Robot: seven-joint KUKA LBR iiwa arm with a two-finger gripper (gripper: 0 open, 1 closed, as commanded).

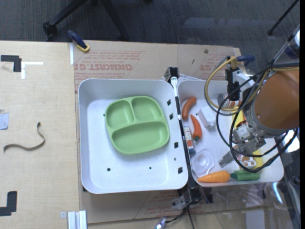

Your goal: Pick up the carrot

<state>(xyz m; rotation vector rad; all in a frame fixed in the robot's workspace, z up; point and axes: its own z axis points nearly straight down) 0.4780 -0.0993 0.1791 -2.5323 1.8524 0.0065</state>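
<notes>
The carrot lies flat along the near wall of the right bin. Its orange body points left and its green top points right. My gripper hangs over the right half of that bin, just behind the carrot's green end and a little above it. Cables and the wrist with the orange band hide much of it. Nothing shows held in it.
The left bin holds a green divided plate. In the right bin lie a sausage, a red-orange pepper, a small white block, a clear plastic cup next to the carrot's tip, and yellow pieces under the arm.
</notes>
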